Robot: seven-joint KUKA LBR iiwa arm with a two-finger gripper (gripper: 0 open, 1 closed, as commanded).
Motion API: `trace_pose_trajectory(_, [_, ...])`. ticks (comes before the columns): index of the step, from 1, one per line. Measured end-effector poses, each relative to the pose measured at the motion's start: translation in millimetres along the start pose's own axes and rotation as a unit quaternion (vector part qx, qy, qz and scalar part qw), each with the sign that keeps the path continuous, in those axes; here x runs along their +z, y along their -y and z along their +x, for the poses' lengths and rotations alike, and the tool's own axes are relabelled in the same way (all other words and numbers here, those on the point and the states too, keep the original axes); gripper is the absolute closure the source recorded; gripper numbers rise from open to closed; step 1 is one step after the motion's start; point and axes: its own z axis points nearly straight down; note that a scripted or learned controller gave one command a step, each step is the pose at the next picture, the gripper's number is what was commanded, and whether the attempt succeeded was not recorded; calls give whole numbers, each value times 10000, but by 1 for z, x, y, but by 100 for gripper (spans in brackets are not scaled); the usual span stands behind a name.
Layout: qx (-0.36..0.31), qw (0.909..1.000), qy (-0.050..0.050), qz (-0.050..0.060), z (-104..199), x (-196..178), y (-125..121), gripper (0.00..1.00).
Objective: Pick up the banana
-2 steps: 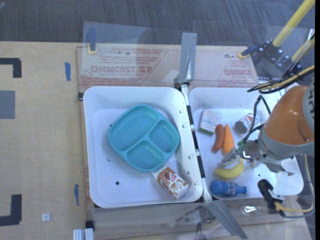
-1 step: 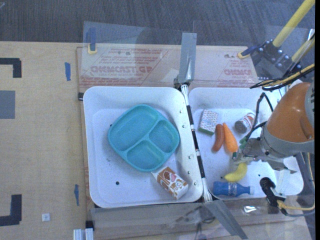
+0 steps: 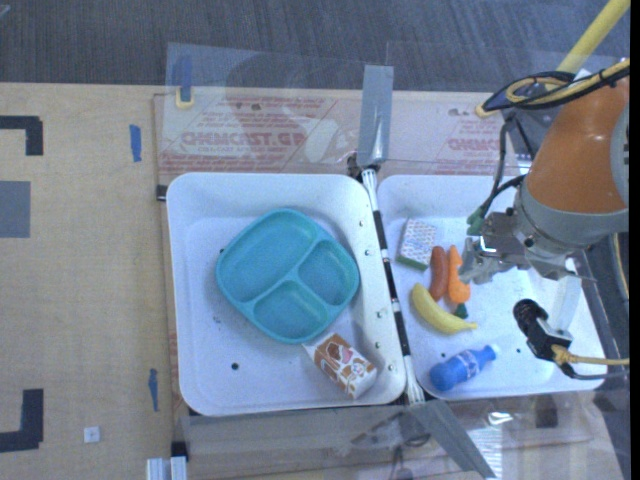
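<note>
The banana [image 3: 440, 310] lies in my right bin [image 3: 520, 373], curved, its upper end just beside the two carrots [image 3: 450, 273], with the blue bottle [image 3: 462, 366] near below it. My pincer [image 3: 483, 258] hovers beside the carrots; whether it is apart or together I cannot tell. I judge I should come down over the banana's lower middle, away from the carrots, straddling its narrow width.

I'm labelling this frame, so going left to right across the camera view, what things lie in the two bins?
Teal divided plate → small snack carton → white patterned packet → banana → blue bottle. The two carrots overlap the banana's span, so I leave them out.
</note>
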Motion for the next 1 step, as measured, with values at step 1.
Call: trace_pose_trajectory(1, [-1, 10000, 1, 1, 0, 0, 0, 0])
